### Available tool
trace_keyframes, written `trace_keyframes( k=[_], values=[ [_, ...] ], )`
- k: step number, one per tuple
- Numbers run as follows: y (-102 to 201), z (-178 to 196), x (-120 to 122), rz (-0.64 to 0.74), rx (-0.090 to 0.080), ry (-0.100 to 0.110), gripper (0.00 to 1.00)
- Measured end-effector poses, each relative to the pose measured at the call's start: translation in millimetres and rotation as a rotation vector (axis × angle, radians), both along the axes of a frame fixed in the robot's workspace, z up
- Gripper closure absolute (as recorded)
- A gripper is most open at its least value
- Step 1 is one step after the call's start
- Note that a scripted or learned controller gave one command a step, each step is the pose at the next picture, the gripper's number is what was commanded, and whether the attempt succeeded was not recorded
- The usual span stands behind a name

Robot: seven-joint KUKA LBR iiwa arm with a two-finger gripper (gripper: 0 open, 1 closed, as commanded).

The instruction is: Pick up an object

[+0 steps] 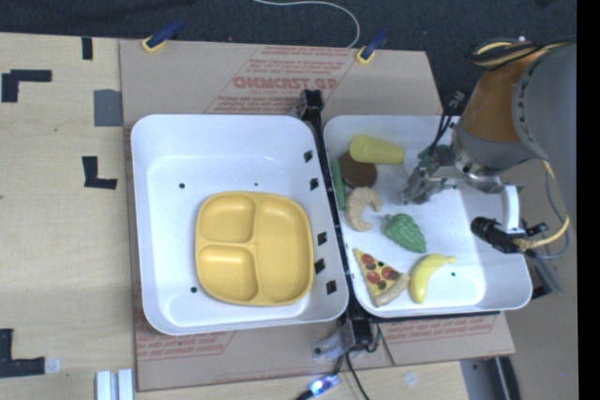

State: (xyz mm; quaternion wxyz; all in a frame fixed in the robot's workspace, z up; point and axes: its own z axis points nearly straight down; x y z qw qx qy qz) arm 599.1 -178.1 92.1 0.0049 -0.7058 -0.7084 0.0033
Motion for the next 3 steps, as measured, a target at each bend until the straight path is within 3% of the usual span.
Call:
trace_keyframes(
  k=[3],
  values=[
    [2.6,131.7,16.4,-0.001,-0.002,-0.010,1.00]
  ],
)
